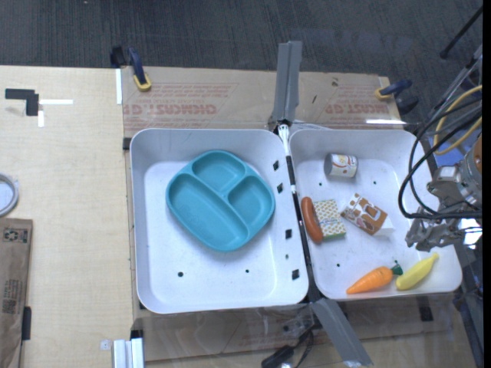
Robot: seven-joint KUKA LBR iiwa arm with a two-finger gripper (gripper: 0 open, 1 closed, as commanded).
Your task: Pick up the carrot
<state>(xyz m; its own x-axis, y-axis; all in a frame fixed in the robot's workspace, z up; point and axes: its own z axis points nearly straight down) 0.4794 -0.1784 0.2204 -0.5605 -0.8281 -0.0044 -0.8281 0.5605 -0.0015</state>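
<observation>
Bins sit side by side before us. In the left bin (pixel 146 205) we see a teal divided plate (pixel 221 199), lying flat near the middle. In the right bin (pixel 383 140) we find a sausage (pixel 311 219) beside a small patterned box (pixel 328 219), a can (pixel 341 165) toward the far wall, and a brown snack packet (pixel 364 214). The carrot (pixel 370 280) lies by the near wall, with a banana (pixel 416 272) just beside it. The gripper (pixel 434 234) hangs at the bin's right edge, just above the banana; we cannot tell its state.

Banana (pixel 416 272) crowds the carrot (pixel 371 280); left side open.
</observation>
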